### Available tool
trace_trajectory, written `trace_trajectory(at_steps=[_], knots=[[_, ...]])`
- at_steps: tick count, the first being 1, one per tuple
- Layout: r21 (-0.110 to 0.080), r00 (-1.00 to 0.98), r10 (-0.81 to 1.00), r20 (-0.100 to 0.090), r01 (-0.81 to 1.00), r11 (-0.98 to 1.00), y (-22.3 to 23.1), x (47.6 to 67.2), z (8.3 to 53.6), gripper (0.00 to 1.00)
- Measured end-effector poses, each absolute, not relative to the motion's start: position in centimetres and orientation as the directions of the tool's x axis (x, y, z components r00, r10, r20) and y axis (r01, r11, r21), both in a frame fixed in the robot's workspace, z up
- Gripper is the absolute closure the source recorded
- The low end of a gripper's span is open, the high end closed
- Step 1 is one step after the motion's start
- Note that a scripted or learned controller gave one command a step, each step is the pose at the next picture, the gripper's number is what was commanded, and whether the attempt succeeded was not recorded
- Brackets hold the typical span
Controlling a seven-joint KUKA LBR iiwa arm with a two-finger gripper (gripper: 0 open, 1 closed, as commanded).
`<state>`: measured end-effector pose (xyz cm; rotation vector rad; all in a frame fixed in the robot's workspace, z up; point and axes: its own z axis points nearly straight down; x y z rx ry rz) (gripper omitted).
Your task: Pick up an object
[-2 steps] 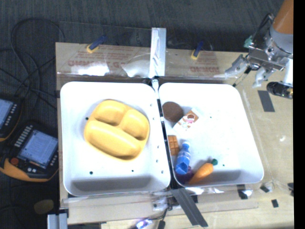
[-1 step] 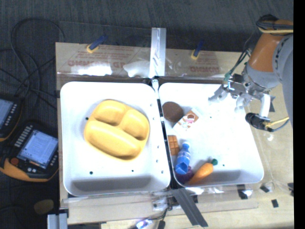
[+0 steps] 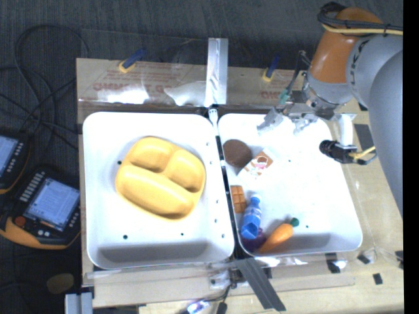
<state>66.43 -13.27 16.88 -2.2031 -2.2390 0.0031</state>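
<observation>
1. The arm (image 3: 340, 51) comes in from the upper right, its orange band above the far edge of the right bin (image 3: 340, 201).
2. The gripper (image 3: 286, 121) hangs over the upper part of the right bin, near its back rim. Its two fingers (image 3: 270, 122) stand apart, with nothing between them.
3. A brown round lump (image 3: 236, 152) lies in the right bin near the divider, lower left of the gripper and apart from it.
4. Just beside the lump, to its right, sits a small white packet (image 3: 258, 164) with red marks.
5. Along the right bin's left wall lies an orange-brown block (image 3: 237, 199), and below it a blue bottle (image 3: 251, 218) lies tilted.
6. A carrot (image 3: 278, 235) with a green tip rests at the front of the right bin, touching the bottle's lower end.
7. The left bin (image 3: 105, 227) holds a large yellow bread-shaped thing (image 3: 160, 176) near its middle.
8. Both bins sit side by side on the worktop (image 3: 98, 77). A handheld controller (image 3: 42, 208) lies on the floor at far left.
</observation>
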Motion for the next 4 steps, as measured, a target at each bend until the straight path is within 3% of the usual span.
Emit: trace_trajectory(at_steps=[1,2,3,4], knots=[[0.007,-0.319,0.948,-0.004,0.948,0.319,-10.4,62.0,8.9,0.0],[0.013,-0.318,0.948,-0.003,0.948,0.318,-10.3,62.1,10.0,1.0],[0.012,-0.334,0.943,-0.003,0.943,0.334,-16.1,67.1,9.0,1.0],[0.003,-0.335,0.942,0.003,0.942,0.335,-15.9,66.9,8.7,0.0]])
